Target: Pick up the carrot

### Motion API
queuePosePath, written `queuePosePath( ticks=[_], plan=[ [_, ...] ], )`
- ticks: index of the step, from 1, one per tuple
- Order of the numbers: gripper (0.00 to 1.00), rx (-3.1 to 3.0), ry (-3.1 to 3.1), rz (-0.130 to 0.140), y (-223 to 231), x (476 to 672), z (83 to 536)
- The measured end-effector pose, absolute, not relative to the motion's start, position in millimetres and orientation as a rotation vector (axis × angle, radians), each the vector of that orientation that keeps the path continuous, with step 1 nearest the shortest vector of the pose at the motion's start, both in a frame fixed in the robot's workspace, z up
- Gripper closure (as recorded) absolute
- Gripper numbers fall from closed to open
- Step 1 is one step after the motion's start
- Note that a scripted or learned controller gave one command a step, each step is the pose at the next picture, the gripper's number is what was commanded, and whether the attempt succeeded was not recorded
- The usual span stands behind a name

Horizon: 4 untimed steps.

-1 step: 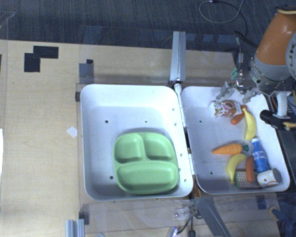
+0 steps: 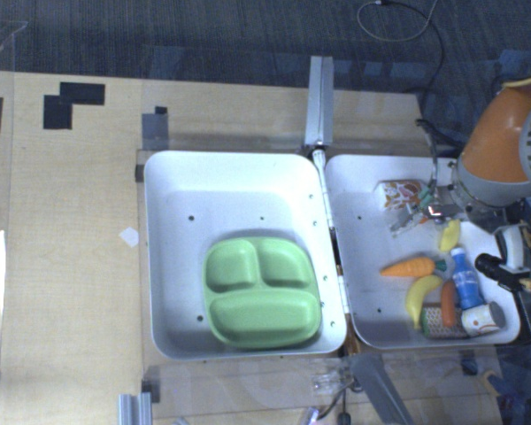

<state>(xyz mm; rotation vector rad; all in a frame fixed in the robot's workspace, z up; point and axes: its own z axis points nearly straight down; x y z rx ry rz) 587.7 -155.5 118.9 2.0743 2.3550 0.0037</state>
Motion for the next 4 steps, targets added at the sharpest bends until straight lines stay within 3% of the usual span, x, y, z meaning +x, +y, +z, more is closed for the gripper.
queuePosePath(
  ticks=[1, 2, 3, 4],
  plan=[
    [0.0, 2.019, 2.397, 0.009, -120.0, 522.5, 90.7],
    [1.0, 2.014, 2.395, 0.017, -118.8, 525.3, 102.7],
    [1.0, 1.461, 2.759, 0.008, -166.9, 497.5, 90.9],
    [1.0, 0.964, 2.965, 0.004, -100.1, 493.9, 91.7]
  ],
)
